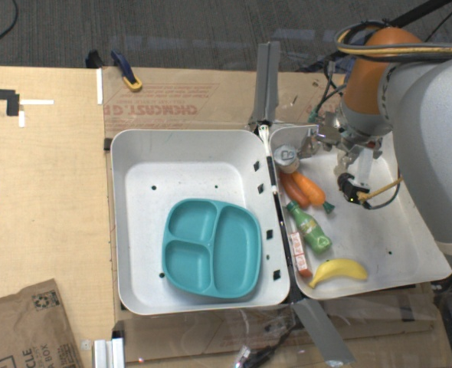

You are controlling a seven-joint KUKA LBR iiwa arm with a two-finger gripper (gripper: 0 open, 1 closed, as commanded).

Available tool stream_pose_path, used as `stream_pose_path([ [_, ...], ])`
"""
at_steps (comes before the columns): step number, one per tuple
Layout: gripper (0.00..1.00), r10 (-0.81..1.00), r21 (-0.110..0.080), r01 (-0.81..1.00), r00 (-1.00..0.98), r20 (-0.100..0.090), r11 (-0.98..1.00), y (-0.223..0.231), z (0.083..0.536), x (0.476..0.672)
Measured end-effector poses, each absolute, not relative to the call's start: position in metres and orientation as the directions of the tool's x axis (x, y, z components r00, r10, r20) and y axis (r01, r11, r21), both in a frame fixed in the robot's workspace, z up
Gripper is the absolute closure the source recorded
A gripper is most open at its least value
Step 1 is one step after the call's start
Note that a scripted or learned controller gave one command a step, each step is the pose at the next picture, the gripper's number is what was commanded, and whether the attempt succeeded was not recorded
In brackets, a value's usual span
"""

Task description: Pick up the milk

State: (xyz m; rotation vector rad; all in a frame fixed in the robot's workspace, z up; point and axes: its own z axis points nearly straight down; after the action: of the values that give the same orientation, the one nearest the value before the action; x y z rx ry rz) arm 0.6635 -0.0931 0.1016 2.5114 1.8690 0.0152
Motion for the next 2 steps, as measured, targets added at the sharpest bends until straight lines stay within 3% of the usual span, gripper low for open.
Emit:
stream_pose_path([
  [1, 0.00, 0.966, -0.001, 0.966, 0.260, -0.002, -0.260, -0.090, 0.192, 0.623],
  [2, 0.00, 0.965, 0.029, 0.965, 0.262, -0.001, -0.262, -0.177, 0.114, 0.595],
])
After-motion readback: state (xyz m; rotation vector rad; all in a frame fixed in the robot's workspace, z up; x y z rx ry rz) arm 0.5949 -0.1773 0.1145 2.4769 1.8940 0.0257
